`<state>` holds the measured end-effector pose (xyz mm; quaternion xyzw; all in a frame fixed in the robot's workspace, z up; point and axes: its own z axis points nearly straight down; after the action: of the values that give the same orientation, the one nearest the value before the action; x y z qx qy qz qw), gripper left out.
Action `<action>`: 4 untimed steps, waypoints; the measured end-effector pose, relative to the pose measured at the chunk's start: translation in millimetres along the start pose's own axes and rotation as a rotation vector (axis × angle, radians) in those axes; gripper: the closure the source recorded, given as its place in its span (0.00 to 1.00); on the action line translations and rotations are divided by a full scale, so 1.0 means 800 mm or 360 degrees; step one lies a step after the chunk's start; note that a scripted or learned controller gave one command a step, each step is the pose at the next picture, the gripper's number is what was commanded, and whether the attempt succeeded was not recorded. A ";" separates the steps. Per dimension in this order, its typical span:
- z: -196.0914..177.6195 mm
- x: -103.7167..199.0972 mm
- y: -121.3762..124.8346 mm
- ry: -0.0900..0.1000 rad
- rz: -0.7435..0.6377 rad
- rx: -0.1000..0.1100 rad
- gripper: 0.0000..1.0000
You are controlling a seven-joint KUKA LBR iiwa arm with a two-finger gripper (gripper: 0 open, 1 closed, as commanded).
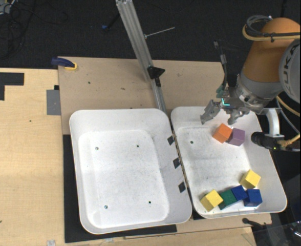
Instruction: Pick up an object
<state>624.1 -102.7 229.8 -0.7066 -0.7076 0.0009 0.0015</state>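
The bench (114,86) is bearing two shallow white bins side by side, and the left bin (121,170) is lying well to the left of the pincer while the right bin (212,163) is sitting under and below it. The grey arm (271,50), with its orange band, is reaching in from the right and hanging the pincer (220,116) over the upper part of the right bin. Its two grey fingers (210,113) are standing spread apart, pointing down, with nothing showing between them. Just below the pincer and slightly to its right, an orange cube (222,133) is resting on the bin floor, turned at a slant, its top face brighter than its sides. A purple cube (237,137) is touching the orange one on the right. Well below the pincer, near the bin's lower edge, a yellow cube (251,179), a blue block (246,195), a green block (227,197) and another yellow cube (211,200) are lying clustered together.
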 end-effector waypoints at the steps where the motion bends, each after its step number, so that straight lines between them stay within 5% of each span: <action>1: 0.056 0.006 -0.006 0.0000 -0.0001 0.0008 0.00; 3: 0.174 0.010 0.005 -0.0001 0.0005 -0.0002 0.00; 4: 0.164 0.012 0.004 0.0006 0.0004 0.0007 1.00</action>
<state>626.4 -92.8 98.4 -0.7075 -0.7067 0.0011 0.0045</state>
